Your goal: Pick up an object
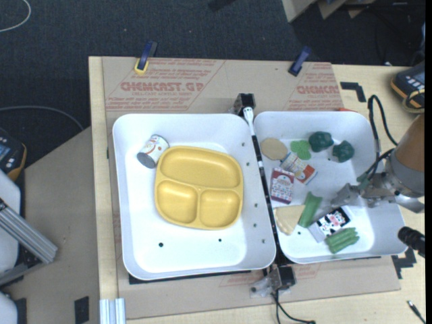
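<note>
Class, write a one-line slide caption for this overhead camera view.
Grey arm's gripper hovers in the right white bin of small toys; yellow divided plastic tray fills the left white bin.

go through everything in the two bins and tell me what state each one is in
yellow divided plate: right way up, in left bin.
small can: on its side, beside the plate.
green stick: lying flat, right bin.
black-and-white pack: lying flat.
gripper: low over right bin.
</note>
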You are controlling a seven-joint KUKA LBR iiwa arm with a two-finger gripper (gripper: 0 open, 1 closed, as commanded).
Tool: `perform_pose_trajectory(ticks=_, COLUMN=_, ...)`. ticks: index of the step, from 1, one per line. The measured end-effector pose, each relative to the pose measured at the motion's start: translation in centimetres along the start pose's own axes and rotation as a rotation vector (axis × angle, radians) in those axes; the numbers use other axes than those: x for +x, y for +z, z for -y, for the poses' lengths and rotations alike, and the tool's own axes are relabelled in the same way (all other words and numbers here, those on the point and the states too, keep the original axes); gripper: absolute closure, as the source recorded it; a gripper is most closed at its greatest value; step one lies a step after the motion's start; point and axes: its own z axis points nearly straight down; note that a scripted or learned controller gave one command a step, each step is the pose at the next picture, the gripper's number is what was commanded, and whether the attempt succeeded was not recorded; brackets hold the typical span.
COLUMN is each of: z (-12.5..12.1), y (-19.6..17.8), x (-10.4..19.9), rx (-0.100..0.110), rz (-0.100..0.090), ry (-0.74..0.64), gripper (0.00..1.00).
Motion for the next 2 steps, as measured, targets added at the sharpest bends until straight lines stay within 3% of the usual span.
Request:
perform_pose_trajectory(ticks=1, z=0.0, y=2.8, x=0.1, rx=-0.002, rz=0.000, ry=0.000, gripper=0.00)
perform_pose_trajectory(ticks=2, z=-0.1, y=1.6, x=0.0, rx=-0.006, rz=0.003, ry=0.001, gripper=1.00)
